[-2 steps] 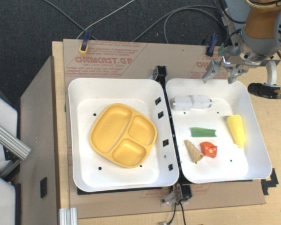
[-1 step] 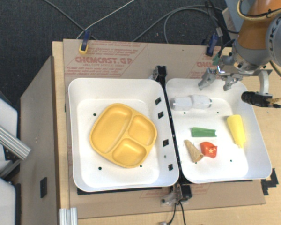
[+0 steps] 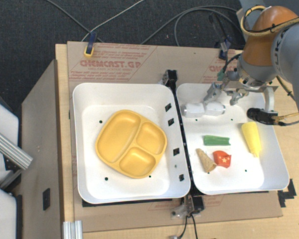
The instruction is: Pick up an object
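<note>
You have the claw [image 3: 220, 89] hanging over the far end of the right bin [image 3: 274, 183], close to the divider, and its tips blur into the white floor, so you cannot tell from this slanted view how it is set; nothing shows caught in it. Every candidate lies toward the camera from the claw, loose on the bin floor. Nearest, just on the camera side of it, is the green piece [image 3: 217, 141], lying flat. Beyond that, closer to the near rim, the tan cone [image 3: 206, 160] and the red piece [image 3: 222, 159] sit side by side, almost touching. The yellow corn-like piece [image 3: 251, 138] lies off toward the arm's side, apart from the others. Across the divider from the claw, the left bin [image 3: 84, 133] holds the yellow divided tray [image 3: 131, 143], well away from the claw. By this picture, the pick looks not yet made: no object is lifted, and you still have the whole of it left, choosing a piece, coming down on it and raising it clear.
</note>
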Tool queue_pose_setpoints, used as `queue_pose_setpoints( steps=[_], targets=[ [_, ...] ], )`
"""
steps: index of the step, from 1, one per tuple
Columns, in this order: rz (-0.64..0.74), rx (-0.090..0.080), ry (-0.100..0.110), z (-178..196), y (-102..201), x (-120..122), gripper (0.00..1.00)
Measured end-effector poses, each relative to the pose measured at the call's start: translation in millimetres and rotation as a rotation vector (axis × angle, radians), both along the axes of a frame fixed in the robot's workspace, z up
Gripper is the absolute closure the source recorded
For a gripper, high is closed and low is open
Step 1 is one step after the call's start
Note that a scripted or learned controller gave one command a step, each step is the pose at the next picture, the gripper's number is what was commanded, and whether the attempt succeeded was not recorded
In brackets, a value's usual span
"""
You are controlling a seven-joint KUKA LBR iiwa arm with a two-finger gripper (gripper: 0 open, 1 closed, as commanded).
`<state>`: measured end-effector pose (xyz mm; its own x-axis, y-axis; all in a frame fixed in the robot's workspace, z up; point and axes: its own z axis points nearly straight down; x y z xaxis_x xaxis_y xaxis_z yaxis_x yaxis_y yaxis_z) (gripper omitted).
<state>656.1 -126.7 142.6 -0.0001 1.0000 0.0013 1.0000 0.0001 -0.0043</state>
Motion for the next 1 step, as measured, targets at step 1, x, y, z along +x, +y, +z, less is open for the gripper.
queue_pose_setpoints(
  steps=[1],
  targets=[
    [-0.002, -0.005, -0.014, -33.5, -2.3, 2.9, 0.00]
  ],
)
